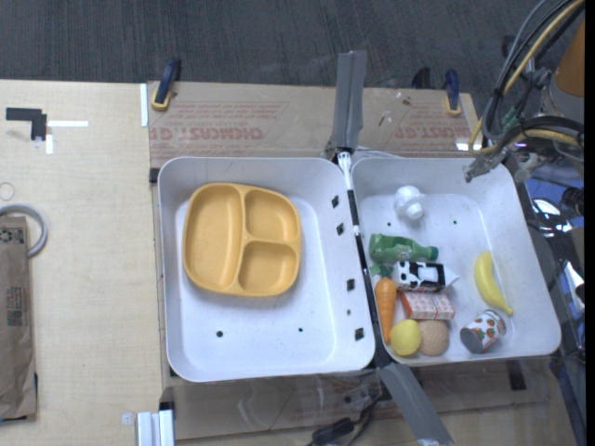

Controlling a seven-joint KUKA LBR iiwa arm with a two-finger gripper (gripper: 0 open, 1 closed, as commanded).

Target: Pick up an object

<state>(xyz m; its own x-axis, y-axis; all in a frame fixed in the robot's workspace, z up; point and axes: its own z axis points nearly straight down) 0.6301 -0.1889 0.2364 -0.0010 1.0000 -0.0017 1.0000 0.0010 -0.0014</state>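
From here I'd go for the banana (492, 283), lying apart in the right bin (521, 214): light, stiff, smooth plastic, best pinched mid-curve; my gripper's state I cannot tell.

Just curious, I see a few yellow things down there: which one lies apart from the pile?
The banana, alone near the right bin's right wall. The lemon is packed against the carrot.

Right bin (502, 203) holds the pickable items. White lump (408, 203) near the back, alone. Green bottle (400, 247) lying flat, black-and-white cow toy (416, 274) just below it. Orange carrot (385, 307) lengthwise along left wall. Yellow banana (490, 282) at right. Lemon (405, 337) at front.
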